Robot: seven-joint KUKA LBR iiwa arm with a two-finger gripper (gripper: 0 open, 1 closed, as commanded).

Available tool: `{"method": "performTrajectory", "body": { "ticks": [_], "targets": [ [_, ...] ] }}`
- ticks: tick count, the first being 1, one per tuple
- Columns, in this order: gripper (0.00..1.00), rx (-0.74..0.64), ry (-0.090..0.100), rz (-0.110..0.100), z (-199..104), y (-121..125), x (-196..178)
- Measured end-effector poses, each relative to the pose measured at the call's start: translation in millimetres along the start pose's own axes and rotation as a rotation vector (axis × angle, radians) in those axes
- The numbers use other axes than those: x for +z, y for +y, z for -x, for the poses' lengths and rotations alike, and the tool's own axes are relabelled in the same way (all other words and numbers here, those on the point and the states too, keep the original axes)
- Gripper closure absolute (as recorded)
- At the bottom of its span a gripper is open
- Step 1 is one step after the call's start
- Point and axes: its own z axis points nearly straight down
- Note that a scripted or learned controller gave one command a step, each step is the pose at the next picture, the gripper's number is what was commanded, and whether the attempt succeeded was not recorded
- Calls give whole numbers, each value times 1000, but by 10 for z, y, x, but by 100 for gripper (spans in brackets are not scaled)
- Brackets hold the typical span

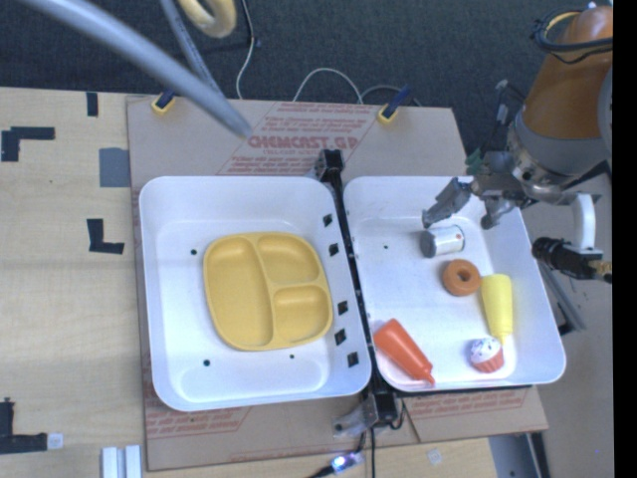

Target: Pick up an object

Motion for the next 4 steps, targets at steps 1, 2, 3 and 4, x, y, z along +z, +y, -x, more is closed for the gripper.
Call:
{"method": "performTrajectory", "body": {
  "ticks": [1, 2, 3, 4],
  "targets": [
    [0, -3, -1, 10, -5, 19, -56],
    [0, -1, -1, 6, 97, 16, 489],
    [0, -2, -1, 4, 103, 54, 1129],
    [0, -3, 0, 5, 55, -50, 1662]
  ]
}}
